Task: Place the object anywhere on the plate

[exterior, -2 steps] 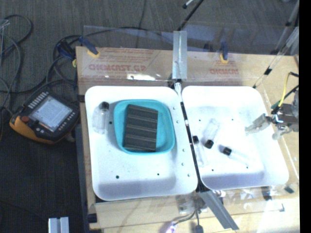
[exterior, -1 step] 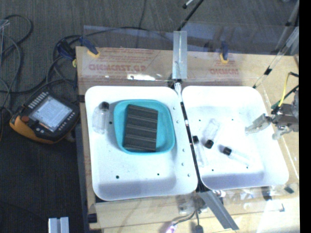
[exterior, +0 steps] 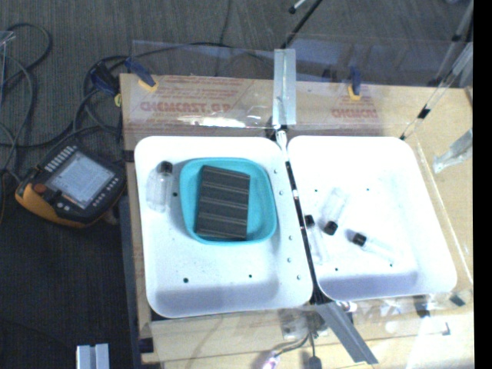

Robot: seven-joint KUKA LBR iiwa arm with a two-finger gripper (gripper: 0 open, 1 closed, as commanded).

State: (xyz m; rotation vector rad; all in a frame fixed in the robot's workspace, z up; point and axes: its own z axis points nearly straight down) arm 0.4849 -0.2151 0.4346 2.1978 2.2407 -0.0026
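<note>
Carpet of dark grey (exterior: pixel 61 68) is seen around a pale wooden bench (exterior: pixel 442 137), on which two shallow white bins are set side by side, their inner rims touching. Along the far edge of the bench a clear plastic sheet with red lettering (exterior: pixel 192 106) is fixed, and an upright metal strip (exterior: pixel 284 91) is stood above the seam between the bins. The left white bin (exterior: pixel 223 283) is occupied by a square turquoise plate with rounded corners (exterior: pixel 265 206), placed in its far half. On the plate a dark grey, ribbed rectangular block (exterior: pixel 223 202) is laid flat, slightly turned, well within the rim and covering much of the middle. A grey and orange control pendant with a pale screen (exterior: pixel 73 184) is left on the carpet to the left of the bench, with black cables trailed near it. Just beside the plate's left edge a clear plastic vial with a black cap (exterior: pixel 160 181) is laid, apart from the block. In the right white bin (exterior: pixel 361 156) two more clear vials with black caps are scattered, one near the middle (exterior: pixel 332 212) and one nearer the front (exterior: pixel 370 244), and a small loose black cap (exterior: pixel 308 221) is found close to the inner wall. Whether the gripper is spread or pressed together cannot be told.
</note>
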